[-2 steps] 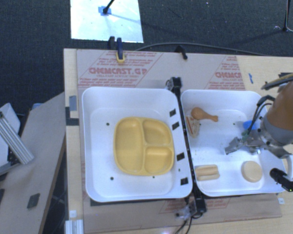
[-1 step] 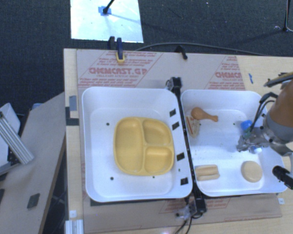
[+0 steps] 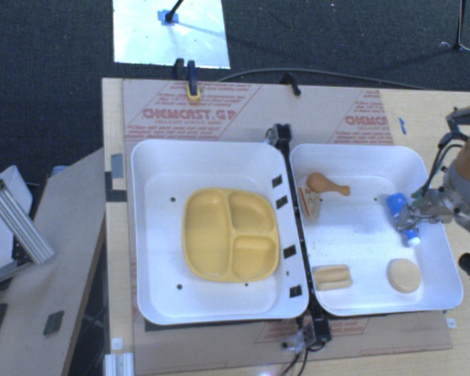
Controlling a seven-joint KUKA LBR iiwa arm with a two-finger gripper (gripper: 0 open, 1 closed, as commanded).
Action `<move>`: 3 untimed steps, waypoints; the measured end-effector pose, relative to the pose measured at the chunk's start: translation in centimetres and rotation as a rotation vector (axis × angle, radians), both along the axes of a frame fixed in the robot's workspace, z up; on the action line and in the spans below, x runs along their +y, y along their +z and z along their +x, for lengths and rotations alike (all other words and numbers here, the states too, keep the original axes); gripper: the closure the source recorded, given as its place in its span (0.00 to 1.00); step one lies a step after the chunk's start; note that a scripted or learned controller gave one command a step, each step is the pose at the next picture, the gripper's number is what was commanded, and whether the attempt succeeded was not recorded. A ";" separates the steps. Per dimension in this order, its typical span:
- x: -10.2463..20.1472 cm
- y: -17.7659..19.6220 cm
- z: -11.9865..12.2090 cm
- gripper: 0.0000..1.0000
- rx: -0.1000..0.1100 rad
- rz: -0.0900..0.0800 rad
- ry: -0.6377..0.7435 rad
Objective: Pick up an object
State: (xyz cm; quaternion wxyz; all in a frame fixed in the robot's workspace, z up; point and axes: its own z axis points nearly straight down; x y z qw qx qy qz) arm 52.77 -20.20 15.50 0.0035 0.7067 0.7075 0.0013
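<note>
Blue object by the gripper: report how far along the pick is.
Done: the gripper has reached into the right bin and sits at the blue object. In hand: nothing visibly held; the object seems to rest on the bin floor. Left: grasp and lift.

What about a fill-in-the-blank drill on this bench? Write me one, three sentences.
1. The yellow divided plate lies in the ____ bin.
2. The blue object sits beside the pincer in the ____ bin.
3. The round tan object lies to the ____ of the hot dog bun.

Missing words: left; right; right
</note>
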 end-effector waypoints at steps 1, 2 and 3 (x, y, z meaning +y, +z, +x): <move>1.0 5.2 0.4 1.00 -0.001 0.001 0.004; 0.9 9.3 0.6 1.00 0.000 0.001 0.004; 5.9 10.0 2.6 1.00 0.003 0.004 0.009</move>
